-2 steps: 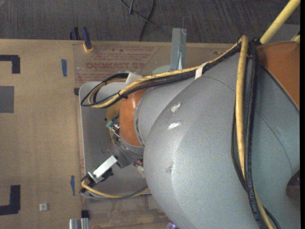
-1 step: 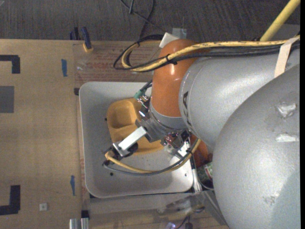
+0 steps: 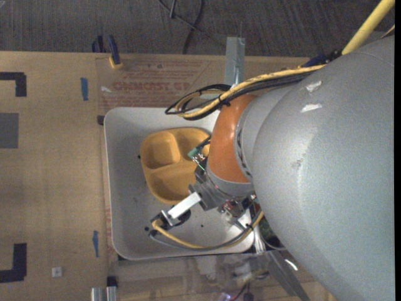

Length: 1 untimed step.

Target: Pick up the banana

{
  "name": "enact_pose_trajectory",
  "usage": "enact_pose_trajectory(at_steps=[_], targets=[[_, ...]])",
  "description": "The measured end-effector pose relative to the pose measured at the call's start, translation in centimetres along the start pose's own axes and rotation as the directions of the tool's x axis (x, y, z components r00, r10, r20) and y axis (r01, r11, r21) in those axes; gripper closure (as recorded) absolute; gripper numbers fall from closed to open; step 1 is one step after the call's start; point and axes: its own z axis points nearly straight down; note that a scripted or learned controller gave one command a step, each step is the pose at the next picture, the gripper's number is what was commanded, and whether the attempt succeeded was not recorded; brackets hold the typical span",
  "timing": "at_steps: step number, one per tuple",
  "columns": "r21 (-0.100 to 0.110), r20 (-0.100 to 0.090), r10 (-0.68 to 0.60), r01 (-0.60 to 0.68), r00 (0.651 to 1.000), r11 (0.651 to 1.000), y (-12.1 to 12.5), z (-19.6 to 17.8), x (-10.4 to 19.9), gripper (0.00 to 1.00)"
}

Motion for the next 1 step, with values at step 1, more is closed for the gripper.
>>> enact_pose_trajectory(at_steps=[1], targets=[[-0.001, -0.004, 0.184, -0.184, 0.983, 0.983, -4.1, 2.16, 4.86, 0.0]])
